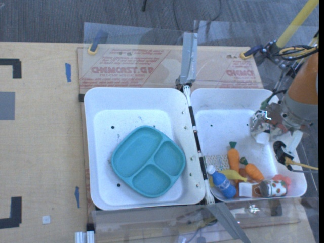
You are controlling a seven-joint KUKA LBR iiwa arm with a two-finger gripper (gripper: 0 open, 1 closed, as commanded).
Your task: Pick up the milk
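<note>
Milk bottle point(221, 181), blue w/ white cap, seen lying tilted at front-left of right bin point(223, 105), touching banana point(234, 174). Judged light, rigid, slippery plastic; best gripped across body below cap. Gripper point(263, 123) near bin's right wall, well apart; finger state can't be told.

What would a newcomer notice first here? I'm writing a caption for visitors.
The turquoise divided plate lying alone in the left bin stands out most. Next comes the cluster of toy food along the right bin's near edge: a blue bottle, two carrots. The gripper hangs at that bin's right side.
</note>
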